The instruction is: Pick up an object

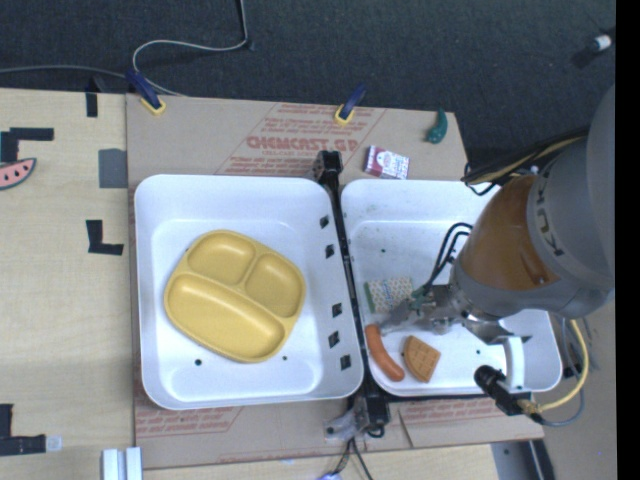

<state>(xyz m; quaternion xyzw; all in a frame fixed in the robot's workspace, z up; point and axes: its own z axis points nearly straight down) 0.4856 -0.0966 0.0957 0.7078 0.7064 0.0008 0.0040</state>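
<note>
I've got the hand (pixel 405 313) low in the right-hand shallow white plastic bin (pixel 400 208), near its left wall, w/ the grey arm and its orange band (pixel 510 243) coming in over the bin from the right. Can't tell the hand's opening from this angle; a grey metal part pokes left toward the bin's left wall, and nothing reads as caught in it.

Candidates in that bin, all bunched at front-left:
- small orange-red toy sausage (pixel 384 353), lying at a slant just beside the divider. Prob. light, stiff plastic or rubber, round and a bit slick, so it could roll out of a pinch. I'd take it across the middle of its short axis.
- tan square waffle-like toy cracker (pixel 421 358), touching or nearly touching the sausage's right side. Flat, light, stiff; lies low, so hard to get under. Pinch across opposite edges.
- pale green-and-white patterned flat packet (pixel 388 292), right under/beside the hand. Looks thin, maybe soft, likely to slide or crumple.

Sausage looks the best bet imo, though the cracker crowds one side.

Left bin (pixel 160 268) holds a yellow plastic divided plate (pixel 234 294), three compartments, well apart from the hand; wide and shallow, poor fit for a two-finger grip except at the rim.

Desk (pixel 60 298) around the bins isn't in play.
</note>
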